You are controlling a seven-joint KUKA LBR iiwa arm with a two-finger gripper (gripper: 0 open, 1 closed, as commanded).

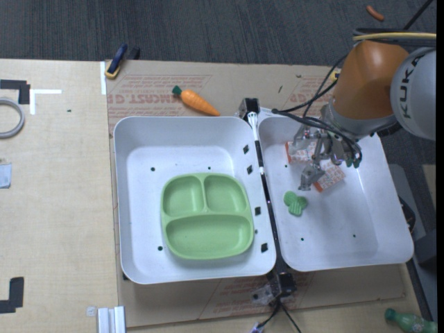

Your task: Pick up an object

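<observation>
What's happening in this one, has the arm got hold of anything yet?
The grey and orange arm has its claw down in the right bin, over a red and white packet. A small green piece lies just beside it in the same bin. Whether the claw grips the packet cannot be told. The left bin holds a green divided plate, and a toy carrot lies on the bench behind the bins.

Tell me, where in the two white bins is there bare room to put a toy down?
In the right bin, the floor toward the near rim is bare, below the small green object. Its far part is crowded by the gripper and a red and white packet. In the left bin, the green divided plate fills the middle; a bare strip lies behind it.
</observation>
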